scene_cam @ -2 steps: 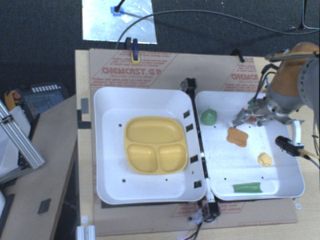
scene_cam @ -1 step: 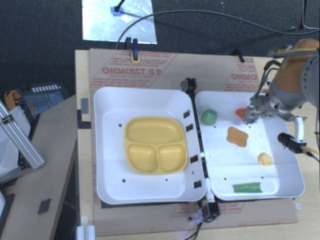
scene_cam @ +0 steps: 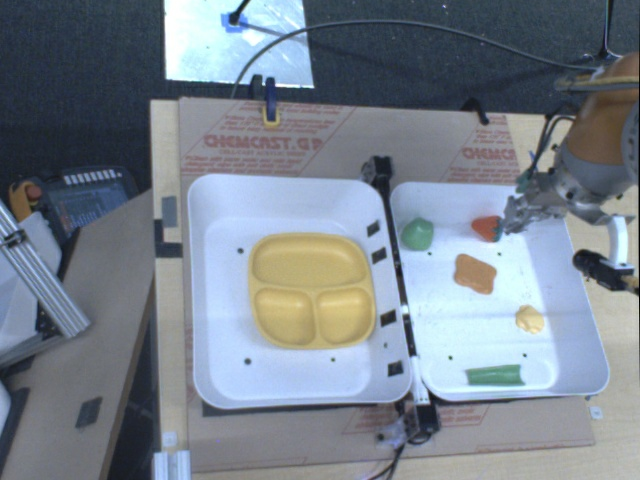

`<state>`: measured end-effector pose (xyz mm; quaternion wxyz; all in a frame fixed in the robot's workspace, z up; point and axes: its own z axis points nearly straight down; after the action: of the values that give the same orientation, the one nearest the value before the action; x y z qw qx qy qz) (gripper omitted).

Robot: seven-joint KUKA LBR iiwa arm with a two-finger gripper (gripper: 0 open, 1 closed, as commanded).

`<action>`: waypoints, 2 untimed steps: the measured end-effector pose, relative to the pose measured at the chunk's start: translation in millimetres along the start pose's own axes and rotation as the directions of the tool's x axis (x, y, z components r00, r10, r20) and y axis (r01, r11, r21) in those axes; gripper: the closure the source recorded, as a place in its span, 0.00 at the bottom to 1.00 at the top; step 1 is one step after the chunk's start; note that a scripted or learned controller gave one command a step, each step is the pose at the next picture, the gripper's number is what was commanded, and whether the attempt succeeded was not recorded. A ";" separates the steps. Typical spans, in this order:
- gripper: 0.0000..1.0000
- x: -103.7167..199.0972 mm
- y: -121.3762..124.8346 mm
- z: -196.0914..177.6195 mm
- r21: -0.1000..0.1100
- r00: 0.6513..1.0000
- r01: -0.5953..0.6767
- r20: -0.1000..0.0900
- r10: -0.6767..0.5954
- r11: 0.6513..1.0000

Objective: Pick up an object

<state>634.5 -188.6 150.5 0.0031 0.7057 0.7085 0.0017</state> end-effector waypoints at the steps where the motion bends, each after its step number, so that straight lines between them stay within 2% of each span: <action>1: 1.00 4.5 -6.0 -51.9 -0.001 1.000 0.001 0.000 -0.001 1.000; 2: 1.00 8.1 4.8 -111.6 -0.003 1.000 0.002 0.001 -0.002 1.000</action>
<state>638.5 -180.3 262.2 0.0044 0.7050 0.7092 0.0024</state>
